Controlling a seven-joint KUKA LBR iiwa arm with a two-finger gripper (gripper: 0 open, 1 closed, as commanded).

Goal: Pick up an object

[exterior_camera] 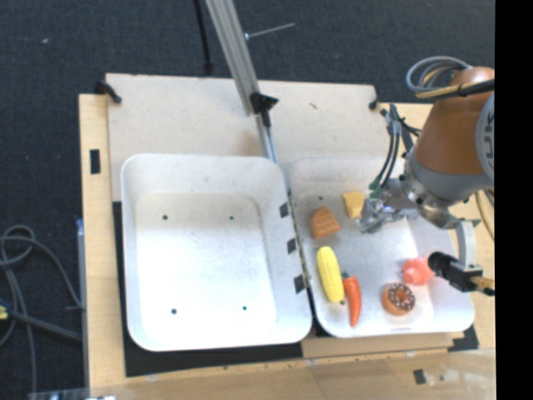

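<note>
Arm: grey KUKA arm [454, 152] with orange band, reaching in from the right over the right bin.
Gripper: the gripper [376, 215] hangs low over the upper middle of the right bin [441, 319], just right of the yellow wedge.
Gripper state: cannot tell; the tip is small, dark and blurred against the bin floor.
Gripper contact: no object is seen held at the tip. Whether it touches the bin floor or the yellow wedge cannot be told.
Yellow wedge: a pale yellow wedge-shaped piece [354, 203] lies at the upper centre of the right bin, just beside the gripper.
Brown piece: a brown bread-like block [325, 222] lies left of the gripper, near the bin's left wall.
Corn: a yellow corn cob [330, 273] lies lengthwise below the brown piece.
Carrot: an orange carrot [353, 300] lies just right of the corn, touching or nearly touching it.
Doughnut: a round brown doughnut [399, 298] lies at the lower right of the bin.
Red piece: a pinkish-red rounded item [415, 271] lies just above the doughnut.
Left bin: the left bin [133, 182] stands beside the right bin, their walls adjoining.
</note>
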